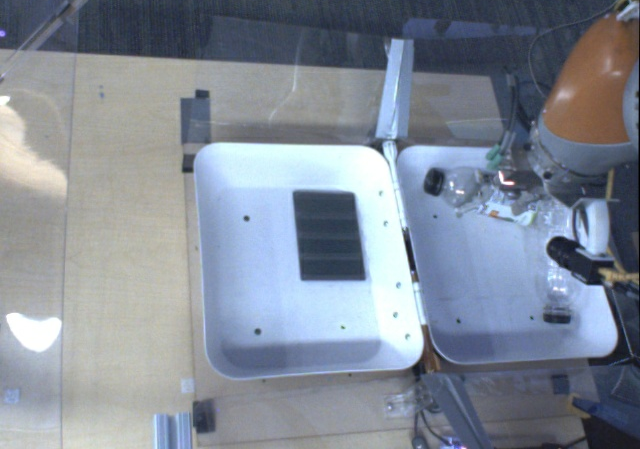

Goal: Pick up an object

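Nearest, in the right bin (pixel 470 332), a clear bulb (pixel 557 295) lying by the front corner. Further back, another clear bulb (pixel 450 183) beside crumpled wrapping (pixel 505 207). Above that, jaws (pixel 510 175) low over the clutter, spread impossible to tell. Left bin (pixel 230 337): dark ridged block (pixel 328 235), centre.

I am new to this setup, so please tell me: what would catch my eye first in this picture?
The dark ribbed slab lying alone in the middle of the left bin stands out most. Next comes the orange band of the arm at the right, above the right bin, where clear bottles and other small items crowd the far right side.
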### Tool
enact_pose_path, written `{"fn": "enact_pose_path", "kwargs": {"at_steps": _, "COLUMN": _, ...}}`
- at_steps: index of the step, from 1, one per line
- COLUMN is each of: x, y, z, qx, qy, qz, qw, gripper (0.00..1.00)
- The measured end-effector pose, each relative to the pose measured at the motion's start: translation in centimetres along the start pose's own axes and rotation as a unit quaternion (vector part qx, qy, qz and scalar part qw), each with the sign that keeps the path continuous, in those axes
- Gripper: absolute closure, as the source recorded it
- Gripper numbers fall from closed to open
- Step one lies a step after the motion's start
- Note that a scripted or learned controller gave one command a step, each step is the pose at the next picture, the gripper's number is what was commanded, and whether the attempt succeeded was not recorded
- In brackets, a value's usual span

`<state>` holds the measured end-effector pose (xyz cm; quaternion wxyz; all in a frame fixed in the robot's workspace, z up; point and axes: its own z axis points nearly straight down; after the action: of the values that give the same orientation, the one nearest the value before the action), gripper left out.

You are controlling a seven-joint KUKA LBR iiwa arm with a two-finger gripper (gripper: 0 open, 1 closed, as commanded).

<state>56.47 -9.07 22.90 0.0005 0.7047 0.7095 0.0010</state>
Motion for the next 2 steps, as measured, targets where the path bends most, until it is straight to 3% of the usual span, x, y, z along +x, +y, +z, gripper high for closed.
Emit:
{"fn": "enact_pose_path", "kwargs": {"at_steps": 1, "x": 5.9, "y": 0.9, "z": 4.5, "qx": 0.0, "qy": 0.0, "qz": 0.067, "qw": 0.9977, "gripper": 0.0}}
{"fn": "enact_pose_path", "kwargs": {"at_steps": 2, "x": 0.7, "y": -1.5, "z": -2.7, "qx": -0.003, "qy": -0.001, "qz": 0.091, "qw": 0.9958, "gripper": 0.0}}
